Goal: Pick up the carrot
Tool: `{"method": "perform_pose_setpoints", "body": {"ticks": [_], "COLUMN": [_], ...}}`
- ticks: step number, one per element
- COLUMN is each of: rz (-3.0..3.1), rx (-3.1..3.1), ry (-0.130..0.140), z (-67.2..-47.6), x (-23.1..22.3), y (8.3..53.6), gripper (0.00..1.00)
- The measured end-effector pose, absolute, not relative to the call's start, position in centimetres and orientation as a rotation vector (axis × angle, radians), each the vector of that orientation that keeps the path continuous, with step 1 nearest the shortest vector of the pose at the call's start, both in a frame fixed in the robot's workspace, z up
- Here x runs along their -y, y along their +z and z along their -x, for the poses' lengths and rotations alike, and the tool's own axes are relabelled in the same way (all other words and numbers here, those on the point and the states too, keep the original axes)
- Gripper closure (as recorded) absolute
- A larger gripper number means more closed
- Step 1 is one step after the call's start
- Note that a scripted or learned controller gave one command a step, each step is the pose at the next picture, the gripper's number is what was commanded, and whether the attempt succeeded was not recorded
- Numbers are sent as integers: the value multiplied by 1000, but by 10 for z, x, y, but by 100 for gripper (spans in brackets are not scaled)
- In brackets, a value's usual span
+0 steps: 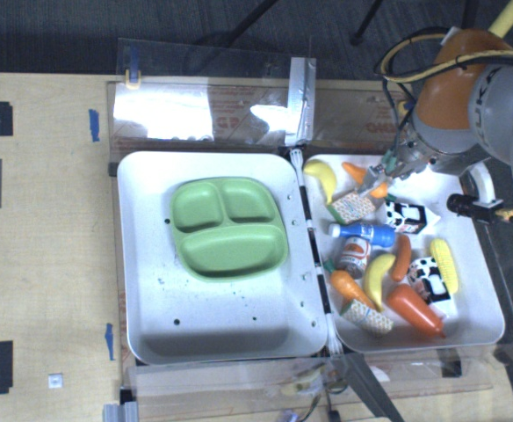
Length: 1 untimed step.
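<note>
Two white bins lay below as the gripper (395,167) hovered near a small carrot (356,173); whether its grip was closed could not be told, and the pick remained undone.

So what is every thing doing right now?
Green plate: flat in the left bin.
Carrot: lying in the right bin, not picked up.
Blue bottle: on its side.
Banana: lying near the back.
Gripper: low over the right bin's back.

bench: light wood top (37,262), black tape marks (left edge) | floor: dark grey carpet (107,7) | light: glare on clear panel (186,108)
</note>
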<state>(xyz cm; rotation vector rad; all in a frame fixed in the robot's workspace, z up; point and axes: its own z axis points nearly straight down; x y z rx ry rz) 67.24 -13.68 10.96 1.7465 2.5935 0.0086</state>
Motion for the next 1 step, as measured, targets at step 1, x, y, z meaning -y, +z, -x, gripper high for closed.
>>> {"method": "perform_pose_setpoints", "body": {"ticks": [1], "rz": [-1825], "rx": [-2555], "ry": [3], "z": [-650], "x": [-4], "y": [222], "gripper": [100]}}
